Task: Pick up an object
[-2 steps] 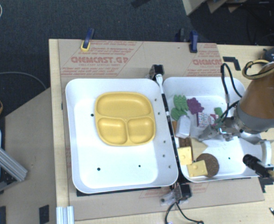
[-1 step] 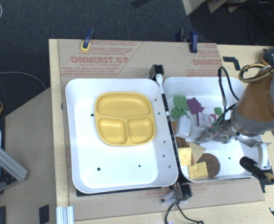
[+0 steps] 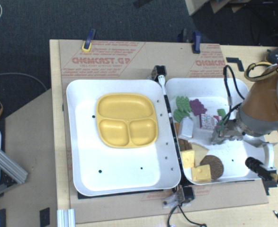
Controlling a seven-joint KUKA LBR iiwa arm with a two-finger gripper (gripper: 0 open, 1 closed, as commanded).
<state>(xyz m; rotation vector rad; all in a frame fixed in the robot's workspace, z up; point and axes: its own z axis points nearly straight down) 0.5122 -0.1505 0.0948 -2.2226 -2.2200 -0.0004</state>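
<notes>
The right bin (image 3: 233, 86) holds a clutter of small objects: a green leafy piece (image 3: 182, 107), a purple grape bunch (image 3: 197, 106), a small printed packet (image 3: 207, 122), a pale grey block (image 3: 186, 128), yellow cheese blocks (image 3: 188, 158) (image 3: 201, 173) and a brown round cookie (image 3: 213, 165). My gripper (image 3: 219, 135) reaches down from the right into the middle of this bin, just right of the packet and grey block. Its fingers are low among the objects, and nothing is visibly held.
The left bin (image 3: 82, 141) carries a yellow three-compartment tray (image 3: 127, 119). A thin divider (image 3: 169, 122) separates the two bins. The arm's orange band (image 3: 266, 103) hangs over the right bin's right side. A small green piece (image 3: 221, 112) lies near the gripper.
</notes>
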